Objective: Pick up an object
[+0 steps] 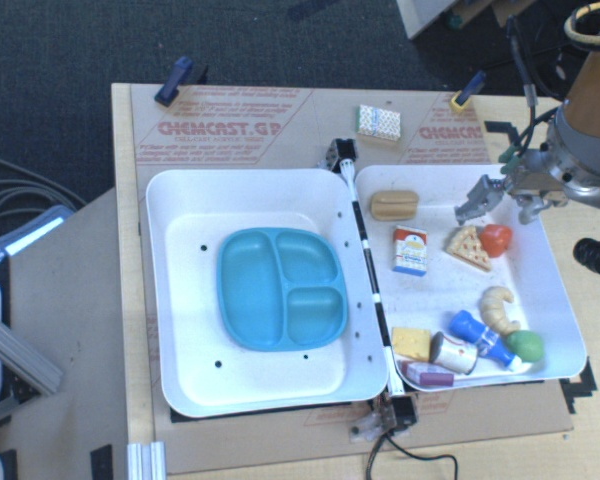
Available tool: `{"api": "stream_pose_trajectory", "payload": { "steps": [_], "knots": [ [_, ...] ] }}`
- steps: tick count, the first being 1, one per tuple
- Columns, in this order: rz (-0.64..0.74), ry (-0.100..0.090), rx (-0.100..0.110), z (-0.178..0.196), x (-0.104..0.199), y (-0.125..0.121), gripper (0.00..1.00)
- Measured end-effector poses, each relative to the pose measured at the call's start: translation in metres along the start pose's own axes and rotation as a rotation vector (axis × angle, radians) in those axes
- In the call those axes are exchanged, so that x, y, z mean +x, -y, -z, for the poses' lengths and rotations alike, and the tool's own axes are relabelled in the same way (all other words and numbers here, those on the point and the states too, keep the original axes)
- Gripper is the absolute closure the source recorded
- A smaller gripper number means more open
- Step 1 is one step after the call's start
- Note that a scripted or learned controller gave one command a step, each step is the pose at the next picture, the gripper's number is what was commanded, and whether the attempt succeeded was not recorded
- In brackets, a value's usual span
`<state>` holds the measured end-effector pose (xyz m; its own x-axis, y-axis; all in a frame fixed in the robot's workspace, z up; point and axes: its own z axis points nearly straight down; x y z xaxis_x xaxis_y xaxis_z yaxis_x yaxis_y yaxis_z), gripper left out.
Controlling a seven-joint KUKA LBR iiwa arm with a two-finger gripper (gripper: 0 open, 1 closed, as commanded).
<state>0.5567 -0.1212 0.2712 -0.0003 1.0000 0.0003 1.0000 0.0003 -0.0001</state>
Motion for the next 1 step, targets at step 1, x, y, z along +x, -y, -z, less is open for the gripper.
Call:
{"api": "stream_pose_trajectory", "payload": {
  "steps": [1],
  "knots": [
    [0.001, 0.000, 0.003, -0.1062, 0.0258, -0.0407, 0.00]
  ]
}}
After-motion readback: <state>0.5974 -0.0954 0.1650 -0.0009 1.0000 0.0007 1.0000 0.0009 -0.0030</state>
